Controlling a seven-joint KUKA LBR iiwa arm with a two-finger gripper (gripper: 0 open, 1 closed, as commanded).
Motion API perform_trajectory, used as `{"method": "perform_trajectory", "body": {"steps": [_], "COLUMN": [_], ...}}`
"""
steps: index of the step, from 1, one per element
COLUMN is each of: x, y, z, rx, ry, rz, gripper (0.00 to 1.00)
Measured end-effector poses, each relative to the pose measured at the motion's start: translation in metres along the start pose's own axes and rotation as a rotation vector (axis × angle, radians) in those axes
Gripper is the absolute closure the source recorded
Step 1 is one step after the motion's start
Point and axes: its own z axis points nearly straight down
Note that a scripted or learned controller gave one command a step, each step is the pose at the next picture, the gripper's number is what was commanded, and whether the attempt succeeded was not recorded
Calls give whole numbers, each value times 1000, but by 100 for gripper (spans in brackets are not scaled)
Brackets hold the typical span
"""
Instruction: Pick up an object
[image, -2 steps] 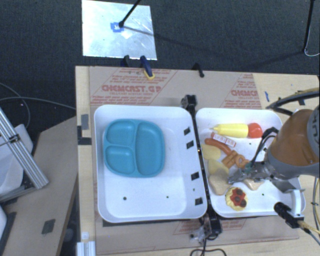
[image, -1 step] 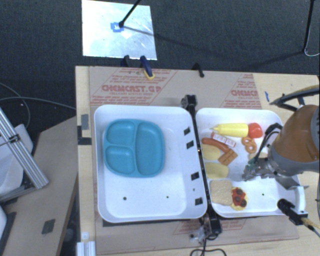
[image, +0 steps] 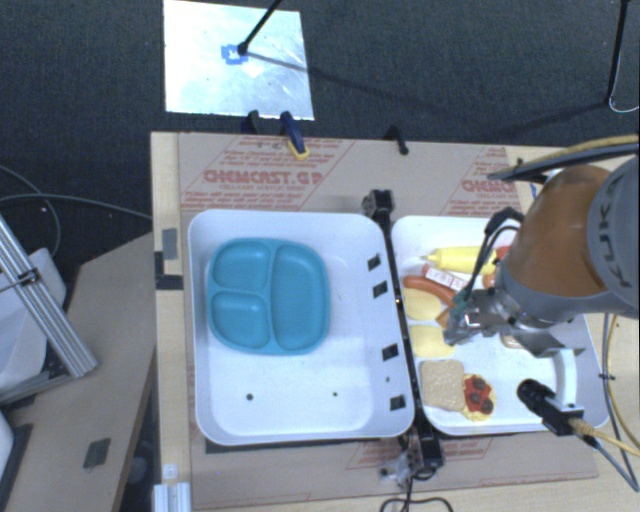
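Observation:
My gripper (image: 462, 322) hangs low over the left part of the right bin (image: 580, 405), just above a pale yellow flat piece (image: 428, 342). Near it lie a reddish sausage (image: 425, 288), a yellow banana-like piece (image: 458, 257) and a small bottle-like piece (image: 442, 275). Toward the bin's front lie a tan slice of bread (image: 441, 384) and a red-topped piece (image: 478, 396). The arm's body covers the rest of this bin.
The left bin (image: 290, 400) holds a blue divided plate (image: 269, 296). A black divider with clips (image: 392, 300) runs between the bins. A black part of the arm (image: 545, 402) sticks out over the right bin's front. Cardboard (image: 260, 170) lies under both bins.

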Motion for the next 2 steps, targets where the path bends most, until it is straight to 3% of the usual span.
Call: {"method": "perform_trajectory", "body": {"steps": [1, 2], "x": [74, 132], "y": [-1, 1], "z": [5, -60], "rx": [7, 1], "ry": [1, 0], "rz": [1, 2], "gripper": [100, 100]}}
